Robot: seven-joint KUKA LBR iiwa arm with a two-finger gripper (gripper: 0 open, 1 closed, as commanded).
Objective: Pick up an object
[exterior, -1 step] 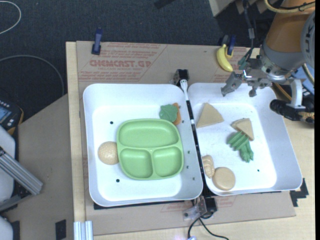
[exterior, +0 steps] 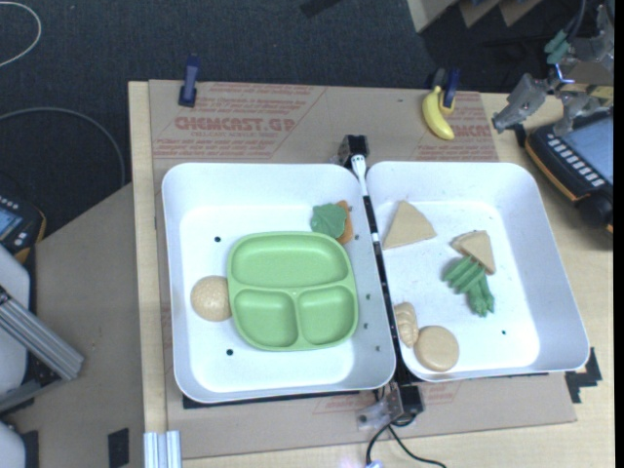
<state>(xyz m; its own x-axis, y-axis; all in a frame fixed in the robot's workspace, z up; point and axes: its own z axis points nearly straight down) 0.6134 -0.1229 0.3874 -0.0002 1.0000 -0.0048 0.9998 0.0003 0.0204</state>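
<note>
In the right bin (exterior: 546, 222) lie a large tan wedge (exterior: 408, 225), a smaller tan wedge (exterior: 475, 249), a green leafy toy (exterior: 470, 283), a round tan biscuit (exterior: 437, 347) and a small tan lump (exterior: 404, 320). The left bin (exterior: 185, 213) holds a green divided plate (exterior: 292, 291), a tan bun (exterior: 210, 298) beside the plate's left edge, and a green and orange vegetable toy (exterior: 331, 220) at its top right. A grey metal part, likely my gripper (exterior: 546, 81), sits at the upper right, beyond the bins and above none of the objects.
A yellow banana (exterior: 438, 115) lies on the cardboard behind the right bin, next to a blue clamp (exterior: 448, 81). Another blue clamp (exterior: 188, 81) stands at the back left. A dark device (exterior: 580, 159) sits off the right bin's far corner.
</note>
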